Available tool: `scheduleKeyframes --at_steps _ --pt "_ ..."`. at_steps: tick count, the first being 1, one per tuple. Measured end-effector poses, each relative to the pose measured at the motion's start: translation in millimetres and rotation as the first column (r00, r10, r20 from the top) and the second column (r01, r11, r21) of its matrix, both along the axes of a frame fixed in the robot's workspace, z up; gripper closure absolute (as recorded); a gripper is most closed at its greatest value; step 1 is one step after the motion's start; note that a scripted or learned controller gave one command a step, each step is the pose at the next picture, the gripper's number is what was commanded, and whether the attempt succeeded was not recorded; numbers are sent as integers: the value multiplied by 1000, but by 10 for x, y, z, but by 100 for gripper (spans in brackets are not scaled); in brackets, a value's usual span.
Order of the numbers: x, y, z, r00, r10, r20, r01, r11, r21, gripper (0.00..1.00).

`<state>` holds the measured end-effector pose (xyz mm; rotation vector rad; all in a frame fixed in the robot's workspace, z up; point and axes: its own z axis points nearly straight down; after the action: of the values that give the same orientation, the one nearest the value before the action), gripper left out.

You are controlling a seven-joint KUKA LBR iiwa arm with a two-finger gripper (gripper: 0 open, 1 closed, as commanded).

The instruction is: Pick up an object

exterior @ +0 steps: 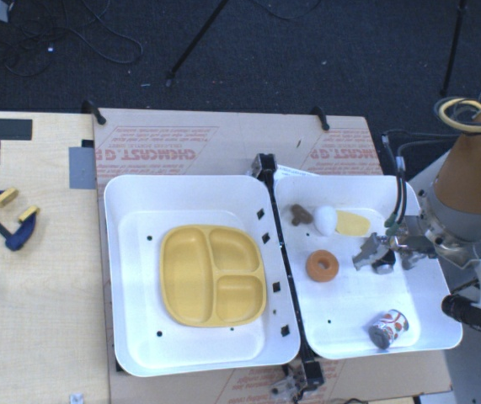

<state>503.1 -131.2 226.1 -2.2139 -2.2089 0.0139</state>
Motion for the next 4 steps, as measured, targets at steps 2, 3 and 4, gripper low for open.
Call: scheduleKeyframes --at_steps 2,3,4 --pt "3 90 -542 1000 3 8 -3 1000 -1 0" --pt "23 90 -1173 1000 2 9 -2 1000 -1 0" --pt "17 101 -1400 1000 2 11 -2 1000 -2 0"
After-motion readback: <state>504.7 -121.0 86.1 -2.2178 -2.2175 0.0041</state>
